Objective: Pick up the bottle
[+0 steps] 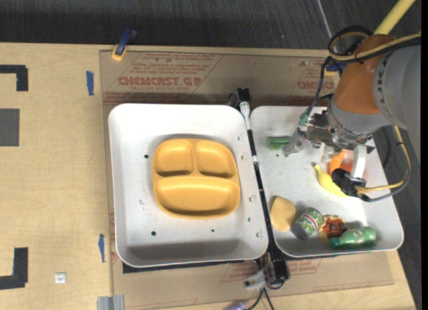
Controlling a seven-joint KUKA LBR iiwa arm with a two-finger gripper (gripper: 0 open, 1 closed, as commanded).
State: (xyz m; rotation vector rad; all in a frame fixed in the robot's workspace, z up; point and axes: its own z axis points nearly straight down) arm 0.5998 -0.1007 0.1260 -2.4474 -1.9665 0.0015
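Desk (pixel 53 168): you see two white bins side by side | Left bin (pixel 127 168): a yellow divided tray (pixel 196 176) | Right bin (pixel 284 118): you find the green bottle (pixel 356 237) lying at the near right corner, beside a can (pixel 307 222) | Hand (pixel 319 135): hangs over the bin's far part, well apart from the bottle; you cannot tell whether it is released or clenched

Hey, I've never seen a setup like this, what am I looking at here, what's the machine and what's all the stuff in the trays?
One camera looks down at a slant on a bench. The grey and orange machine at the right is a robot arm; its gripper hangs over the right bin. That bin holds a green bottle, a small can, a banana, a yellowish lump and a small green piece. The left bin holds a yellow divided tray. I can't tell whether anything is held.
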